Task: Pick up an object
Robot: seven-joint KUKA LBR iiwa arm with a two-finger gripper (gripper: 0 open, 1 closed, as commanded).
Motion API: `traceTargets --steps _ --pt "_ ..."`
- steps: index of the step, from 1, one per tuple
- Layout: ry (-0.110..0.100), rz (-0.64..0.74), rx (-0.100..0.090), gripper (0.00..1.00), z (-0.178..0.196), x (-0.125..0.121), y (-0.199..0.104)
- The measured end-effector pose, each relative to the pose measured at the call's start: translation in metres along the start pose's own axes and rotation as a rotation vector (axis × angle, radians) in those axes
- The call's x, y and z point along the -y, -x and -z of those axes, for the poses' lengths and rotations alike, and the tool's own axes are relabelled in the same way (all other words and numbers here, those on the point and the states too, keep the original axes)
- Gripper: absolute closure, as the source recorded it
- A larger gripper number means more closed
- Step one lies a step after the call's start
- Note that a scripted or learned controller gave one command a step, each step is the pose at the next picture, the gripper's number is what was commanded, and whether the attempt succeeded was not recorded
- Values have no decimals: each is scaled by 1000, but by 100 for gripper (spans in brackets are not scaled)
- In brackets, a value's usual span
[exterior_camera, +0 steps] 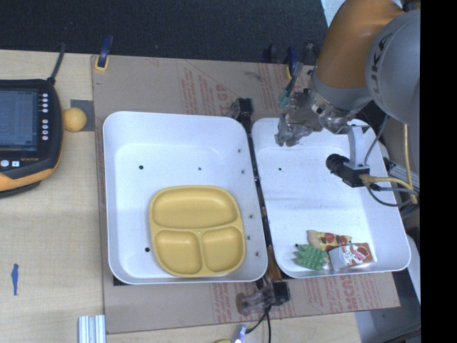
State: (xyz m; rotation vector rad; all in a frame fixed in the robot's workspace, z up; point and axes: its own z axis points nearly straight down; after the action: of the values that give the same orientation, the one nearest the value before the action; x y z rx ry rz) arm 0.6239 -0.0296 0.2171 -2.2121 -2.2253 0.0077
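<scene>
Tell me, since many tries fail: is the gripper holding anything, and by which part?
Nothing is held. The gripper sits over the far end of the right shallow white bin, apart from the small toys at its near end.

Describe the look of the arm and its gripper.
The arm is smooth and rounded, grey with a broad orange band above the wrist. Dark letters mark the grey shell. The gripper is small, grey metal. Black and yellow cables trail beside it, near a black fitting.
</scene>
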Motion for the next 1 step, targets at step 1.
traceTargets --steps 1 --pt "4 -4 0 100 29 2 49"
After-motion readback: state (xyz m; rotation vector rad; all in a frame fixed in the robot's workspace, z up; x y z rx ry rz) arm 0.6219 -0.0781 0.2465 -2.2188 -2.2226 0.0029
